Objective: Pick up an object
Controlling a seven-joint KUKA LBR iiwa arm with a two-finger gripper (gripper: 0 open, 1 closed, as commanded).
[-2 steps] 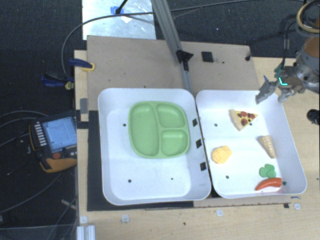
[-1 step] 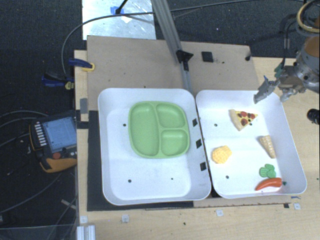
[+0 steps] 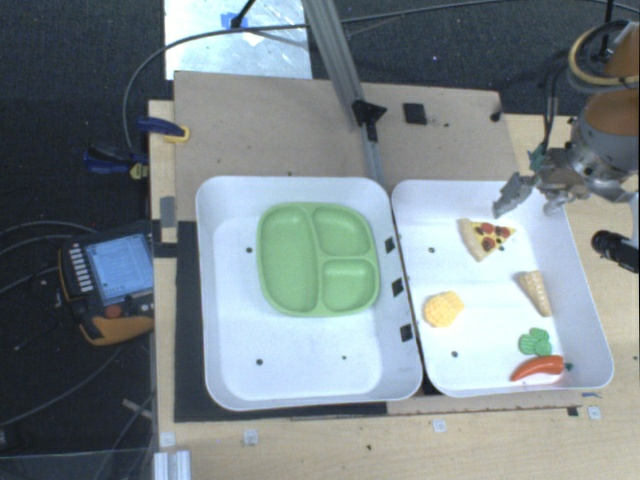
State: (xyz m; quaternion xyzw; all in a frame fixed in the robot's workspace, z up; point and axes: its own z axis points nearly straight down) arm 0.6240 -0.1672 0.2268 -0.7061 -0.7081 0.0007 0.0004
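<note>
A robot arm's claw (image 3: 530, 196) is hovering with its two fingers spread apart and gripping nothing above the far edge of the right-hand bin (image 3: 590, 308) on the worktop, so the pick appears not yet begun. The candidates are all lying loose on the bin floor: a toy pizza slice (image 3: 486, 237) just beside the claw, a cone-shaped piece (image 3: 535, 292), a yellow corn piece (image 3: 443, 309) and a red-and-green piece (image 3: 538, 358). The left bin (image 3: 225, 368) is carrying a green divided plate (image 3: 318, 259).
</note>
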